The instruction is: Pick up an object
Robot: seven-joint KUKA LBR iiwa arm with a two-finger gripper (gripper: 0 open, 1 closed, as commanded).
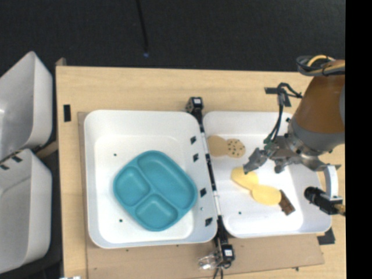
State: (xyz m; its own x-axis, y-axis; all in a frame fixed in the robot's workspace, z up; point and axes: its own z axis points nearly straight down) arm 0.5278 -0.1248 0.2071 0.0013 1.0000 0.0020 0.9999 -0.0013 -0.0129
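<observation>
Above yellow toy (257,186), end effector (264,160).

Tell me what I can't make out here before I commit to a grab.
- Gripper: small and blurred in the camera view, so its finger state is unreadable.
- Brown piece by the yellow item: too small to tell what it is, or whether they touch.
- Right bin: the arm hides its far right part.

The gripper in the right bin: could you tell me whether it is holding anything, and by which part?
Nothing is held. The gripper hangs open above the yellow piece, with nothing between its fingers.
</observation>
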